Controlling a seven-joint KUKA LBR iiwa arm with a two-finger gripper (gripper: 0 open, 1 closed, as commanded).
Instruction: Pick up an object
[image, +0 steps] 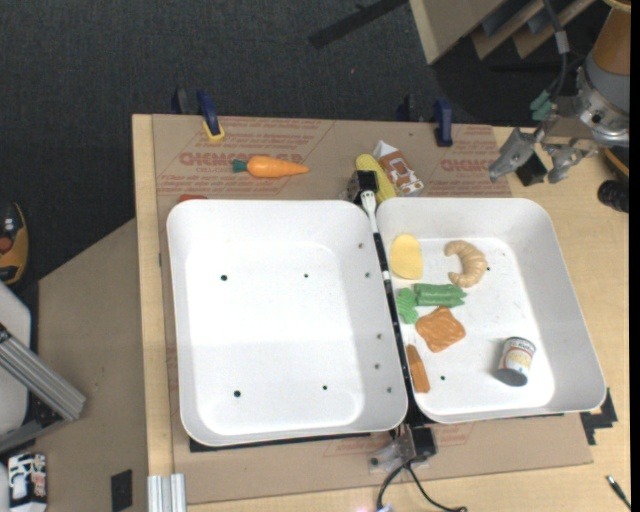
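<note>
The pincer (533, 160) hangs above the bench beyond the far right corner of the right bin (560, 300), and its two fingers stand apart with nothing between them. From the pincer, the nearest thing to pick is the croissant (466, 262), which lies down and to the left, well apart from it, inside the right bin; its long axis runs roughly up and down in the view, curved like a hook. I judge the arm must first travel left and toward the camera, then descend with the fingers across this axis.
</note>
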